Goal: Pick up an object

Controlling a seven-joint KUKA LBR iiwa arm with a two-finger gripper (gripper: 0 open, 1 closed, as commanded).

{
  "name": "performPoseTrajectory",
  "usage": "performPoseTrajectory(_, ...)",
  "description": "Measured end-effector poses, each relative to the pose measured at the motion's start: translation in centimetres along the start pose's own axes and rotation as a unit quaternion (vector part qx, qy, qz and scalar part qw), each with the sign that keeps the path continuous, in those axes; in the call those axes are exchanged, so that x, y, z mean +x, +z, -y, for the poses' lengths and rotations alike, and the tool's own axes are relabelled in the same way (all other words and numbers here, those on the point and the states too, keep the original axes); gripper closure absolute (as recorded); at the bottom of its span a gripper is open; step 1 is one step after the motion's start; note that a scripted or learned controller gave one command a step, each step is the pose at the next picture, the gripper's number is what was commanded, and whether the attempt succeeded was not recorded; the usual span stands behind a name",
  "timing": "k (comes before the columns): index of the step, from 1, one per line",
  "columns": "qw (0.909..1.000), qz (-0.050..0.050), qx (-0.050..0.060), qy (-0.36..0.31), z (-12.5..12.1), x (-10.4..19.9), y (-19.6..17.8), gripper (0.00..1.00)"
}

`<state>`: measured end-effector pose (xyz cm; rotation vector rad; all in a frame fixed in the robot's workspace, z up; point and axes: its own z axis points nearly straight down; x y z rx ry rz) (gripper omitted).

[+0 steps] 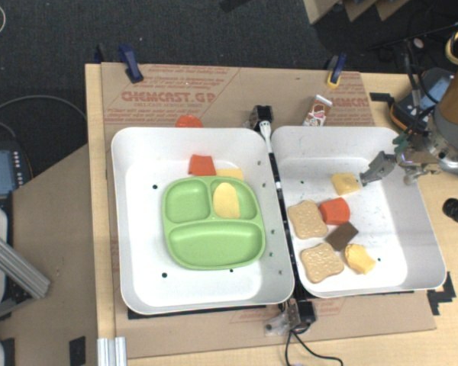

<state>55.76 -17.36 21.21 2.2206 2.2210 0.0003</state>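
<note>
My gripper [375, 169] hangs over the upper right part of the right bin [412, 227], reaching in from the right. Just left of its tip lies a small yellow piece [345, 183]; I cannot tell whether the two touch. Lower in the same bin are a red block [335, 210], a brown piece [341, 235], two tan crackers [307, 219] [321, 261] and another yellow piece [359, 258]. Nothing is seen held in the gripper.
The left bin [137, 204] holds a green divided plate [212, 221] with a yellow piece [227, 200] in one compartment, and a red block [202, 165] behind it. A small carton [317, 111] and an orange item [188, 121] lie on the cardboard behind the bins.
</note>
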Motion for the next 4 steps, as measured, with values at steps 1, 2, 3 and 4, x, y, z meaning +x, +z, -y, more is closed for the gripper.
performPoseTrajectory(1, 1.0000, -0.003, 0.005, -0.002, -0.8, 4.5, 9.3, 0.00)
performPoseTrajectory(2, 1.0000, 0.000, 0.000, 0.000, 0.1, 6.7, 12.8, 0.00)
performPoseTrajectory(3, 1.0000, 0.001, -0.004, 0.001, -0.1, 6.5, 11.4, 1.00)
performPoseTrajectory(4, 1.0000, -0.001, -0.007, -0.004, -6.9, 12.2, 2.1, 1.00)
